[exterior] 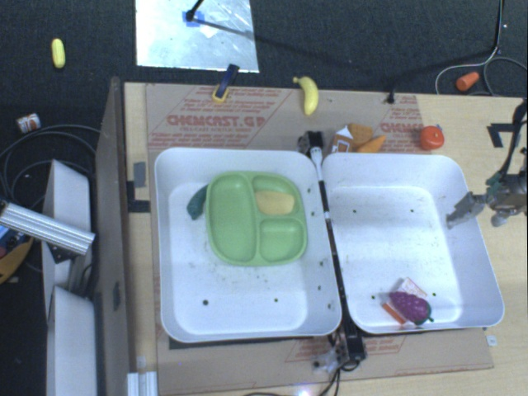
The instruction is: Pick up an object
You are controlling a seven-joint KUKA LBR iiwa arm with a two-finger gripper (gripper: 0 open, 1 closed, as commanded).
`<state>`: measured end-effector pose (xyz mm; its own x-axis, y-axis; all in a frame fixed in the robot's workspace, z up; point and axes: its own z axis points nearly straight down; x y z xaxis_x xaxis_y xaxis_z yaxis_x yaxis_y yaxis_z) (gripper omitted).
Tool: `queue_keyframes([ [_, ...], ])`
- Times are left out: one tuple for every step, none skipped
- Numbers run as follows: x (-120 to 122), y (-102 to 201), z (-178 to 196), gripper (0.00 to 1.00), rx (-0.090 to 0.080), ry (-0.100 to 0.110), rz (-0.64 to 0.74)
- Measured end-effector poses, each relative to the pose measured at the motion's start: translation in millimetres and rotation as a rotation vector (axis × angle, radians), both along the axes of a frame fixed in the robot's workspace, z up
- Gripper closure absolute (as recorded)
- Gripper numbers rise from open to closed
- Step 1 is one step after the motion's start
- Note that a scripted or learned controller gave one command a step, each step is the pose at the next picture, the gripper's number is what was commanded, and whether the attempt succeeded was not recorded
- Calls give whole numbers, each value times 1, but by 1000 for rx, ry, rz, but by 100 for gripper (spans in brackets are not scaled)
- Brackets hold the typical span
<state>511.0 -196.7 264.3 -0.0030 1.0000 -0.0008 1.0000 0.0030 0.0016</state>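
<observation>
At three o'clock, over the right bin's (450, 167) rim, my gripper (483, 205) hangs; I cannot tell its state. Nearest target, the purple toy (411, 306), lies at six o'clock. Advise descending centred, clear of the wall.

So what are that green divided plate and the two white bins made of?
The green plate looks like moulded plastic: uniform colour, rounded compartments, soft sheen. The left bin and right bin also seem plastic, smooth and matte white with rounded corners, though that is a guess from their look.
</observation>
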Motion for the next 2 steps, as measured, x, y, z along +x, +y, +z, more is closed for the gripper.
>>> queue_keyframes([
  [35,32,-75,0,3,4,5],
  [91,26,-134,0,-1,-3,4],
])
